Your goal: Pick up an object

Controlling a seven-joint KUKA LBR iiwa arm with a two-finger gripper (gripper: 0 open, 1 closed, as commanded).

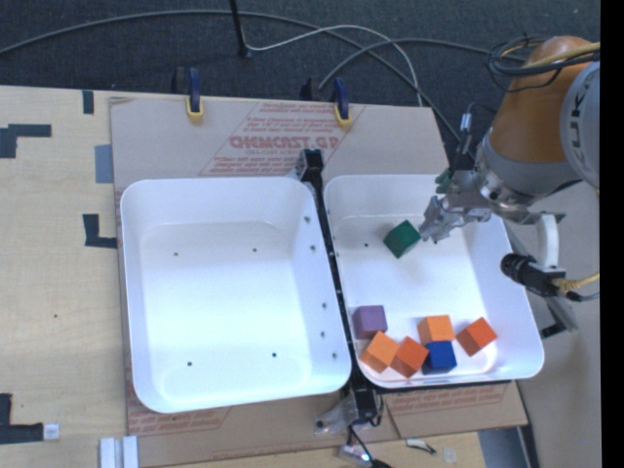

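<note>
A green block (401, 238) sits tilted over the upper part of the right bin (507, 305), touching the tips of the gripper (429, 228), whose fingers seem closed on its right edge. A purple block (370, 320), orange blocks (395, 353) and a blue block (441, 356) cluster near the bin's front wall.
</note>
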